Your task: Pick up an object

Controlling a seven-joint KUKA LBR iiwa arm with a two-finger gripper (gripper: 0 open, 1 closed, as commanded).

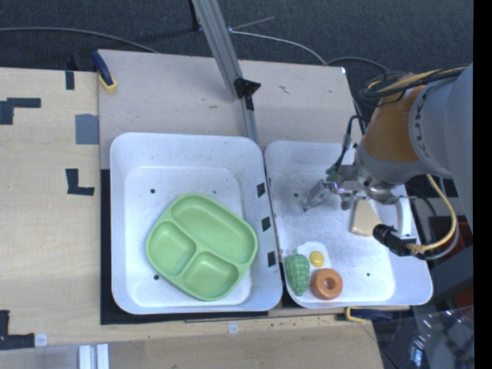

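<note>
My gripper [329,200] hangs over the middle of the right bin [384,283], open, with bare bin floor between its fingers. A beige wedge-shaped piece [363,220] lies just right of it, partly under the wrist. Along the bin's front edge sit a green knobbly toy [297,273], a white fried egg with a yellow yolk [313,255] and an orange ring like a doughnut [327,284], all close together and well in front of the gripper.
A green divided plate [201,246] lies in the left bin [127,206]. A grey metal strut [223,44] slants down to the wall between the bins. The arm's orange band [388,133] and yellow cables [442,233] overhang the right bin's right side.
</note>
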